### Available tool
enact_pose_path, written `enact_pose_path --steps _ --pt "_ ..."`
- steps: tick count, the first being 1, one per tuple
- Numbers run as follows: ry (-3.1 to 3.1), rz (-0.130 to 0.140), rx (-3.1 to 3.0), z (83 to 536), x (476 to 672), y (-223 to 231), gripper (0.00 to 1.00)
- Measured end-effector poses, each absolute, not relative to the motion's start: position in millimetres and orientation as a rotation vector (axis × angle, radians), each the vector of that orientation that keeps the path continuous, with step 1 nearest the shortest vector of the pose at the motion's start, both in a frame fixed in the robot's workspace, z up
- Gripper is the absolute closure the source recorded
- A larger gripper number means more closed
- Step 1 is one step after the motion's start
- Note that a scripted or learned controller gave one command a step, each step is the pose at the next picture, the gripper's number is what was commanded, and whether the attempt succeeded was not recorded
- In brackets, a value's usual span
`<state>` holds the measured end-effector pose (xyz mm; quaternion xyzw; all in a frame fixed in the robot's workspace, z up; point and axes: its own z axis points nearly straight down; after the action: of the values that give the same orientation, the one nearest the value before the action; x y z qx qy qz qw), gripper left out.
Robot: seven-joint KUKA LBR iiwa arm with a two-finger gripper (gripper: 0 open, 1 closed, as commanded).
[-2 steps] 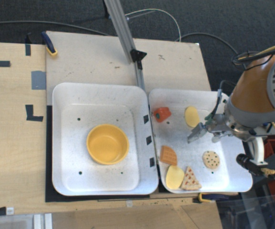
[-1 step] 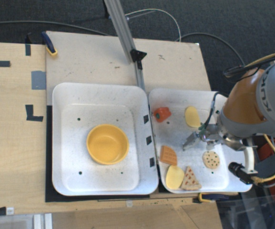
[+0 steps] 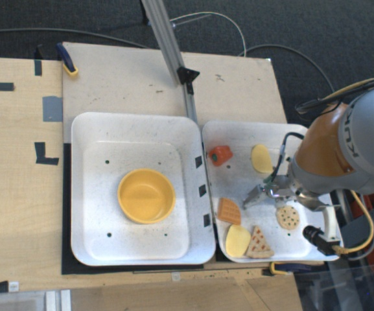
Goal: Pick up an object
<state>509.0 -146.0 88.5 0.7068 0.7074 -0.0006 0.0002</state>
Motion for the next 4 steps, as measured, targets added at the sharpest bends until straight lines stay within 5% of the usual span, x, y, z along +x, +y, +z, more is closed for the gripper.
enact_pose_path --steps 1,4 --pt "2.225 -0.001 2.221 99 508.9 -145 1.00" --pt "2.222 0.003 2.217 253 501.2 -122 1.00"
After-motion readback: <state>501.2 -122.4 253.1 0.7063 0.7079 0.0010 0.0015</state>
